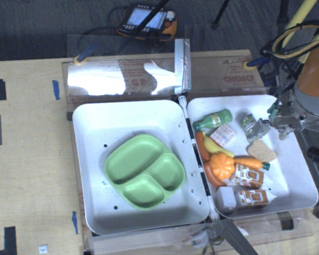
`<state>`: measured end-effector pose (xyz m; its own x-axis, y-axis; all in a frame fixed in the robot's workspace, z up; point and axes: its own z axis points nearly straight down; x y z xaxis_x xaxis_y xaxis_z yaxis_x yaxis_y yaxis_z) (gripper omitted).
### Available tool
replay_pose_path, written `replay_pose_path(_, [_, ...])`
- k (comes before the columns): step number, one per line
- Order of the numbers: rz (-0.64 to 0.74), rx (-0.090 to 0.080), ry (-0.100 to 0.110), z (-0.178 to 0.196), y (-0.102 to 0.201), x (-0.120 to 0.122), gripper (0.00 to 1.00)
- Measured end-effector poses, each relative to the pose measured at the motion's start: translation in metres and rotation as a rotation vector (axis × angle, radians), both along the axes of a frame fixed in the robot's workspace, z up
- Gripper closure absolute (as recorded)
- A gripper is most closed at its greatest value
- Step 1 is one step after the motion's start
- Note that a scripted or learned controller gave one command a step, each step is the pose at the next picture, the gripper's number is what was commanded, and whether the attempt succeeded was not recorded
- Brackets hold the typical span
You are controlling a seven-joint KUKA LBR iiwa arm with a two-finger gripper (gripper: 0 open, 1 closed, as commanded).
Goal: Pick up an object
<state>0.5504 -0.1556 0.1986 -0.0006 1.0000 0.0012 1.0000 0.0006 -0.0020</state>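
My gripper hangs over the upper right part of the right bin, just above a slice of bread and beside a small green crumpled item. Its two fingers stand apart, open, with nothing between them. To its left in the same bin lie a green bottle, a yellow banana, an orange pumpkin, a carrot and two orange-and-white cartons, the second carton nearer the front. The arm's grey wrist reaches in from the right.
The left bin holds a green divided plate in its middle. A clear plastic sheet lies behind the bins. Cables and a stand crowd the back right; a handheld device sits at the back.
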Motion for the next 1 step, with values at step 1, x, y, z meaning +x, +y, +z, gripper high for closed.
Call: replay_pose_path(1, [0.136,-0.004,-0.014,-0.1083,-0.0383,-0.0058,0.00])
